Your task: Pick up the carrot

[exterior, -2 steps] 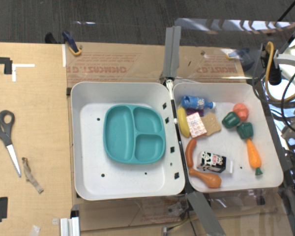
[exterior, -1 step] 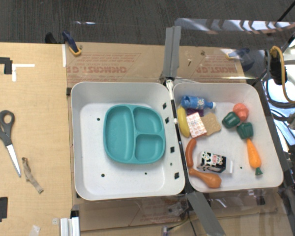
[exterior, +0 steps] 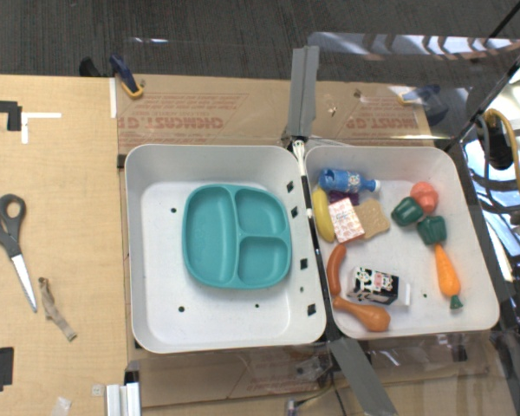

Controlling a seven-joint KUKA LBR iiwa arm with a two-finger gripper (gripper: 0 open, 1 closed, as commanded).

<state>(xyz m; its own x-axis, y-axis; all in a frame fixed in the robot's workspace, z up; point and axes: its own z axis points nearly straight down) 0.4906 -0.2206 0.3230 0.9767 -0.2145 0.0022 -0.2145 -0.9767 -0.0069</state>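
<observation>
Light wood counter (exterior: 61, 232), w/ brown cardboard sheet (exterior: 208, 111) laid over its middle and right, printed text reading reversed. On the cardboard, 2 shallow white bins side by side, touching at the centre: left bin (exterior: 147, 258), right bin (exterior: 468, 198). On bare wood at left: grey-handled scissors (exterior: 10, 241), blades pointing toward the near edge; just beside them a small brownish strip (exterior: 56, 308); black tape marks (exterior: 4, 113) at top left and bottom left, plus a white tape mark (exterior: 42, 118). Blue-and-orange clamp (exterior: 126, 74) at the cardboard's far left corner.
</observation>
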